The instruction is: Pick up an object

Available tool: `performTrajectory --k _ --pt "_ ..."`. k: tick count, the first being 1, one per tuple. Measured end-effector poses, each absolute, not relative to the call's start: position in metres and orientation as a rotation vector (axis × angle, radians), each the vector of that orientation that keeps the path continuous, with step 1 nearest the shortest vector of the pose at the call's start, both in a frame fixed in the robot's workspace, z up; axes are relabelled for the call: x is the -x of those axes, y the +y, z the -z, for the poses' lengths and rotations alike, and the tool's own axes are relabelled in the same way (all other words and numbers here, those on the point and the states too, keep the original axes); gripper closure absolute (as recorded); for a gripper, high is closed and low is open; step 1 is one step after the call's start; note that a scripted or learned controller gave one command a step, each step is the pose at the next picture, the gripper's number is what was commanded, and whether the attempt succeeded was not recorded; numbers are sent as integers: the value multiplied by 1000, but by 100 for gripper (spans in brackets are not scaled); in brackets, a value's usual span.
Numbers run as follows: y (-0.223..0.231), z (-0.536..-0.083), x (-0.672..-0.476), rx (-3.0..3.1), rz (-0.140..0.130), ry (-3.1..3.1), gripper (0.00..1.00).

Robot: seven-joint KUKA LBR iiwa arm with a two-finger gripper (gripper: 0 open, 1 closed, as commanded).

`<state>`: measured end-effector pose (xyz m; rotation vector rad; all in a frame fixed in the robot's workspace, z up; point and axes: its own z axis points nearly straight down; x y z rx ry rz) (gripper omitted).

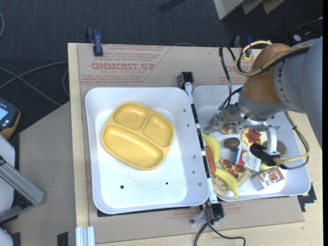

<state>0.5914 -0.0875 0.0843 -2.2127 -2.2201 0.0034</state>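
Two bins [97, 137]; tool [225, 121] over toy food [230, 163].

Yellow divided plate [137, 134], three compartments, lying in the left white bin [102, 188]. Blue clamp [96, 41] on the far left edge of the brown board [128, 63], red lettering printed across it. Dark carpet [102, 9] beyond; cables [31, 73] trailing at left.

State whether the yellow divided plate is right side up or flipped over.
Right side up: the yellow plate shows three hollow compartments facing the camera, in the left bin.
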Motion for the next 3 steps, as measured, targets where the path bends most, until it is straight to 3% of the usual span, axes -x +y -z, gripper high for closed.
performTrajectory --k 1,2,3 --pt "-112 -85 -637 2224 4 -2227 0" --pt "-111 -95 -636 2223 3 -2226 100" --pt "-47 -191 -596 2217 11 -2231 100"
